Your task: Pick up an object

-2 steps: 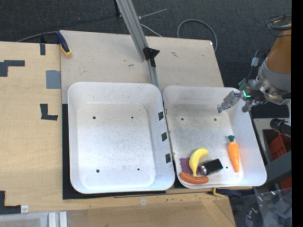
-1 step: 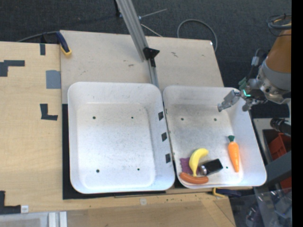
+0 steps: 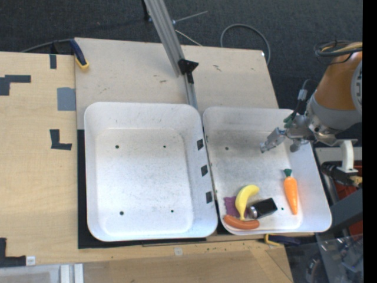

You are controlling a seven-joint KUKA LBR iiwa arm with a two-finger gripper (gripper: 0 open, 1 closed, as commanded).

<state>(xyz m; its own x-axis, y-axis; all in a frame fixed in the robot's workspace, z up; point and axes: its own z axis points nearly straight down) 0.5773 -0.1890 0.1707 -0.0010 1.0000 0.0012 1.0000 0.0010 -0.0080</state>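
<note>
Robotics lab, bench (image 3: 141, 69) (taped), white bins (image 3: 100, 119)

One fixed camera looks down at a slant from above the desk (image 3: 147, 63), far enough off to take in both white bins. The left bin (image 3: 97, 170) and right bin (image 3: 309, 211) sit side by side across mid-frame, and the arm (image 3: 339, 96) enters at the right edge.

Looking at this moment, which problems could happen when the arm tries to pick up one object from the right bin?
1. The yellow banana, the small black block, the red sausage and a purple piece lie crowded together, so the gripper may catch two things or push them apart.
2. The orange carrot lies near the shallow white right bin's edge; a sideways push could roll it against the rim.
</note>
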